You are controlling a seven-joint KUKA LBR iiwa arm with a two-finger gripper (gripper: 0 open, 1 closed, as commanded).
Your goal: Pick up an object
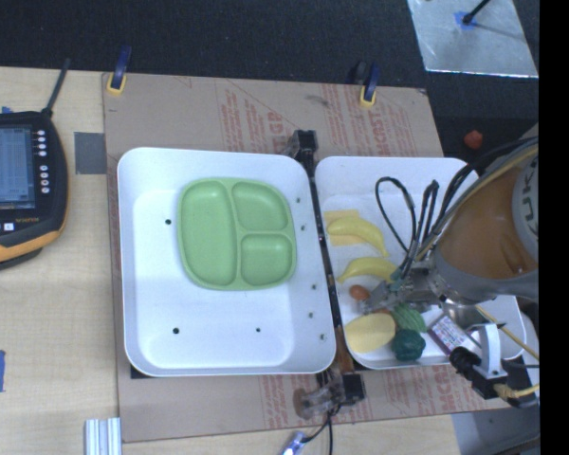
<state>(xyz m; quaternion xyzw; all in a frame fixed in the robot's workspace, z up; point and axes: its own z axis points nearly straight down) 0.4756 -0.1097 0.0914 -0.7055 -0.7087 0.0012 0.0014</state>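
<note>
Gripper (395, 295) low in right bin (360, 173), over toy food; cannot tell its state, wrist and cables hide it. Yellow pieces (356, 227) at 11 o'clock, green piece (408, 345) at 6. Nothing seen lifted; pick not yet done. Left bin (147, 254) carries green divided plate (235, 232).
</note>
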